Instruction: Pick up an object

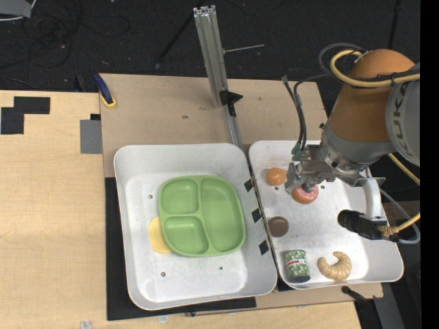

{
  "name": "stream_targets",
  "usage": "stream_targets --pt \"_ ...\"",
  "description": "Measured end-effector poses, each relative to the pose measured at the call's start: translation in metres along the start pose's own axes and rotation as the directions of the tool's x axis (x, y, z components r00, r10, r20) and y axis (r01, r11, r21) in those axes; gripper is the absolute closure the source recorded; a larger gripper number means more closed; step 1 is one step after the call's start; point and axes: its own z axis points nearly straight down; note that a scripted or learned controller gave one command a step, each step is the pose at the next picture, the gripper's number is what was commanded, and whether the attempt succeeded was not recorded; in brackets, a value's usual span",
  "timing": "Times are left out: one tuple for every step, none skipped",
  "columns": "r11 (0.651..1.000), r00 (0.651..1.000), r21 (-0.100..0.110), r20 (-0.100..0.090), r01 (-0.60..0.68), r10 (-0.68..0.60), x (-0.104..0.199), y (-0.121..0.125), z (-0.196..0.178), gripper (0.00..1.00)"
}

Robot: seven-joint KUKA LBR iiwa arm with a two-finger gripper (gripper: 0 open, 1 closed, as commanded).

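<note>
While my gripper (302, 181) hangs over the right bin (384, 269), finger state indeterminate, the pink donut (306, 195) beneath looks light, rigid, probably slippery; grasp across its outer rim

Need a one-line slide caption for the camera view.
Claw over pink donut in right bin; green plate in left bin.

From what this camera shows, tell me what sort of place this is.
Most likely a robotics lab bench set up for pick-up trials. Two shallow white bins sit side by side, toy food such as a croissant and a green divided plate lies in them, and a grey arm reaches over the right bin.
</note>
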Motion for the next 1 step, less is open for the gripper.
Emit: stream_targets --pt "1.000 1.000 -0.001 0.002 -0.002 0.002 0.0523 0.0142 0.0139 1.00"
